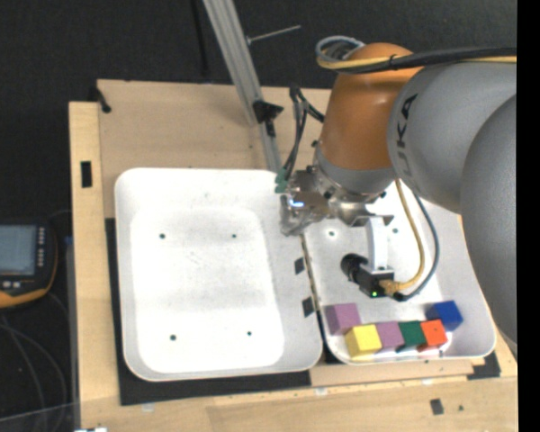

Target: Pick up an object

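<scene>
Though I cannot tell if the grey gripper [317, 207] is open, small matte coloured cubes [390, 334] sit apart from it, along the near rim of the right white bin [414, 356].

The yellow block [363, 340] lies in the plain white right bin [333, 273]. Just up-left of the yellow block is a purple block [343, 316]. To its right come a paler mauve block [389, 334], a green block [411, 333], an orange-red block [433, 333] and, furthest, a blue block [446, 312]. Well left of the yellow block, the left bin [126, 196] is white with a grey-smudged floor and four dark dots. The worktop [162, 124] is pale tan. The arm [450, 133] is grey with an orange band [364, 115].
</scene>
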Controlling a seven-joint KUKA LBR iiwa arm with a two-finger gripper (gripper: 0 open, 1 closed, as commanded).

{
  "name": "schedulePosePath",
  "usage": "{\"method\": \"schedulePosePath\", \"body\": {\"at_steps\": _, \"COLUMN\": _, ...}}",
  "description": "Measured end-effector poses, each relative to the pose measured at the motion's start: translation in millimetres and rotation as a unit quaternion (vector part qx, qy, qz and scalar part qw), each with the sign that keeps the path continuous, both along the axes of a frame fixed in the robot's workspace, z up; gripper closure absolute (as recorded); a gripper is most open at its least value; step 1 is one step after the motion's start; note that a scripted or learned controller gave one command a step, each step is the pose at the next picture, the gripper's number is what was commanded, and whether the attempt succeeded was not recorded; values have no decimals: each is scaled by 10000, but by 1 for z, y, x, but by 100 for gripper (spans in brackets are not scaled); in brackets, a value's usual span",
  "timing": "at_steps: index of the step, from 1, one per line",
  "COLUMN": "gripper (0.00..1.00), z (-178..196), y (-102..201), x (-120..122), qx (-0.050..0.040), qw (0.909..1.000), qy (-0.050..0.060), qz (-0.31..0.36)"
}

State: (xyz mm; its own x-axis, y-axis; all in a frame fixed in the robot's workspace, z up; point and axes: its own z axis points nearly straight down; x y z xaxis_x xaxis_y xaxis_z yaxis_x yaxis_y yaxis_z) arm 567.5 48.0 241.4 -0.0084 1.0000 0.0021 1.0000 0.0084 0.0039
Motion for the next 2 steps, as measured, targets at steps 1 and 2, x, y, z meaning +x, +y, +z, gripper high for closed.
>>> {"method": "schedulePosePath", "body": {"at_steps": 1, "gripper": 100, "z": -47, "y": -42, "x": -17, "qx": -23, "qw": 10000, "qy": 41, "qz": -61}}
{"method": "schedulePosePath", "body": {"at_steps": 2, "gripper": 100, "z": -13, "y": 21, "x": -36, "qx": -1, "qw": 10000, "qy": 0, "qz": -3}}
